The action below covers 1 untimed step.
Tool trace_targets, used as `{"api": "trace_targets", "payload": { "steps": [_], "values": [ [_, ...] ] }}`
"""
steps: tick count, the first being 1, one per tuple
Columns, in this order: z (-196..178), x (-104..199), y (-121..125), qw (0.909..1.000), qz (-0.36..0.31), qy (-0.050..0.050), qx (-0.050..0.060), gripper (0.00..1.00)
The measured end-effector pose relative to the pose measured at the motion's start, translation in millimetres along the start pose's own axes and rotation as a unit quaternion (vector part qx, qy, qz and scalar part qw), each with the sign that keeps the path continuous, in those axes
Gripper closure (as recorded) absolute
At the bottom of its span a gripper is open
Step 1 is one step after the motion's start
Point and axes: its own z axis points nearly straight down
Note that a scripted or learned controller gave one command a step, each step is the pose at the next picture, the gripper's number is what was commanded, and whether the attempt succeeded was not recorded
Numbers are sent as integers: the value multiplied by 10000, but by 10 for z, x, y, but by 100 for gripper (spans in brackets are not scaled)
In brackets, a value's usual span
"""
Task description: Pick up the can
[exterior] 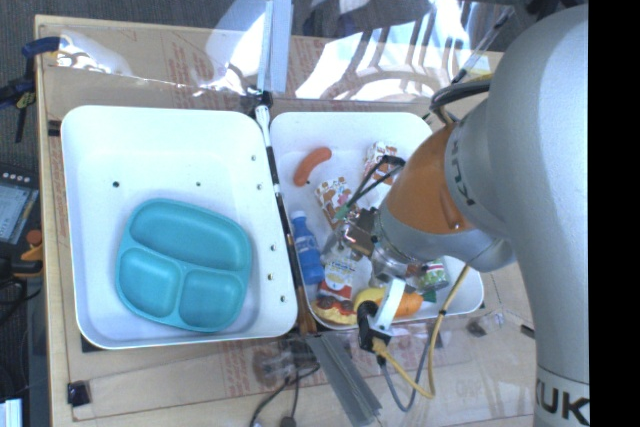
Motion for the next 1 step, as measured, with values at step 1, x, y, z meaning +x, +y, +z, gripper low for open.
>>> {"api": "trace_targets", "payload": {
  "steps": [1],
  "values": [
    [56,401,770,9999,-64,17,93,0]
  ]
}}
